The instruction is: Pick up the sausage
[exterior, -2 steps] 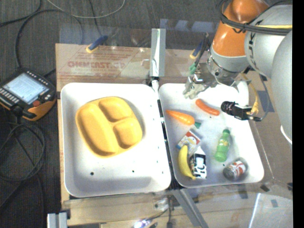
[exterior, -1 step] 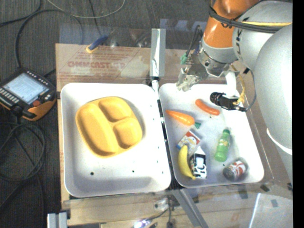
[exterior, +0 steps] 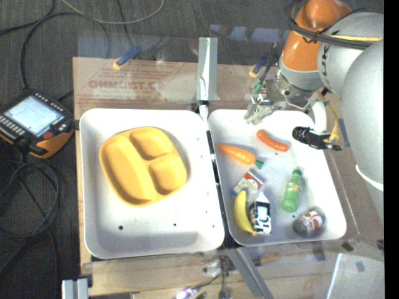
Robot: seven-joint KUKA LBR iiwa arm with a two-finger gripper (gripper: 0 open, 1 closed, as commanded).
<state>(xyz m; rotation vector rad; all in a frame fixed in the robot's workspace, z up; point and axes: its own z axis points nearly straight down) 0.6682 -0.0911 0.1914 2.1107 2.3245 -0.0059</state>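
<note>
Sausage (exterior: 273,140) lies in the right bin (exterior: 336,198), near a carrot (exterior: 236,154); the pincer (exterior: 257,114) hovers just above-left, fingers apart, gripping nothing.

Even, diffuse overhead light falls across the bench (exterior: 124,83), leaving the two white bins bright and close to washed out; the left bin (exterior: 90,229) shows only a faint grey shade along its inner walls. Soft highlights sit on the yellow divided plate (exterior: 144,164) and on the arm's orange band (exterior: 312,27). Shadows are short and weak, the clearest a thin dark edge under the sausage (exterior: 273,141) and the carrot (exterior: 237,154). The dark carpet (exterior: 37,36) stays dim. The frame is low in resolution and slightly soft throughout, with small labels unreadable and the grey arm (exterior: 368,73) blurred near the right side.
</note>
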